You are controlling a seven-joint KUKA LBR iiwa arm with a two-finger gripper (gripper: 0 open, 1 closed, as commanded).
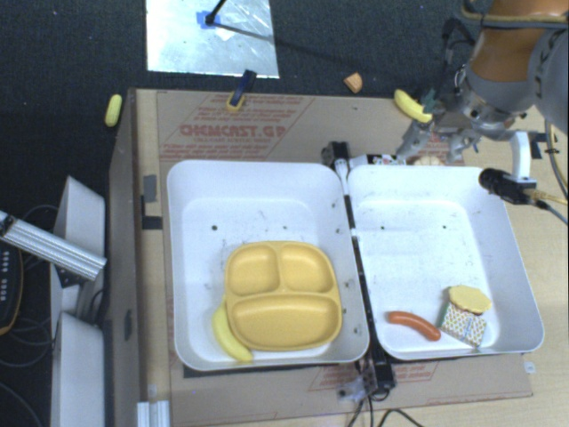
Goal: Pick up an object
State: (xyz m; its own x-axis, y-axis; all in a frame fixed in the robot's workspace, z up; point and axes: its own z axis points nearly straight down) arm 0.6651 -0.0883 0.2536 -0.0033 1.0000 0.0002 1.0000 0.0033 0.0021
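Observation:
My gripper (436, 142) hangs over the back rim of the right bin (511, 238), with its fingers spread open and nothing between them. Far from it, at the front of that bin, lie an orange-red sausage (413, 325) and a small patterned box with a yellow top (464, 315). The left bin (191, 238) holds a yellow divided plate (283, 294). A yellow banana (229, 336) lies against the plate's front left edge.
Another yellow banana (411, 105) lies on the bench just behind the gripper. A small orange piece (354, 82), a blue-and-yellow clip (240, 90) and a yellow item (113, 109) sit beyond the bins. The grey arm (511, 56) fills the top right.

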